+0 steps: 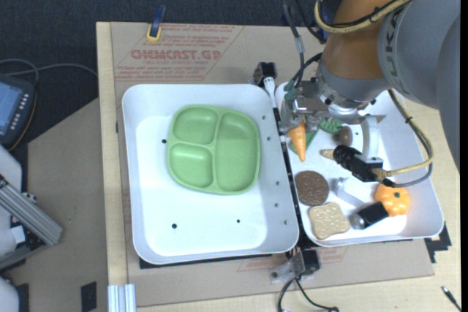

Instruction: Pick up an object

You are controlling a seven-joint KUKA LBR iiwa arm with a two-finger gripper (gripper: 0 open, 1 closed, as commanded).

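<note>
Starting from the left, we see the left bin (146, 219), white and shallow with rounded corners, which holds a pale green plate (214, 150) of smooth matte plastic, divided into three compartments with nothing in them. Next comes the right bin (425, 214), and here the task's things lie. At its upper left part is an orange cone (297, 139), like a toy carrot, smooth, with the tip pointing down in the view. The gripper (306, 113) hangs right over its wide end, very close. We cannot tell whether the claw is released or clenched, nor whether it touches the cone. We judge that the step in hand is the approach or the grasp on this cone. The next move calls for a firm closing on the wide end and a straight lift, because a tapered smooth body can slip out. Below the cone lie a flat round brown disc (312, 188) with a rough, speckled face and a pale toast-like piece (327, 220) with a grainy surface. Further right are a small black block (369, 215) and, just beside it, a rounded glossy orange thing (393, 201).
</note>
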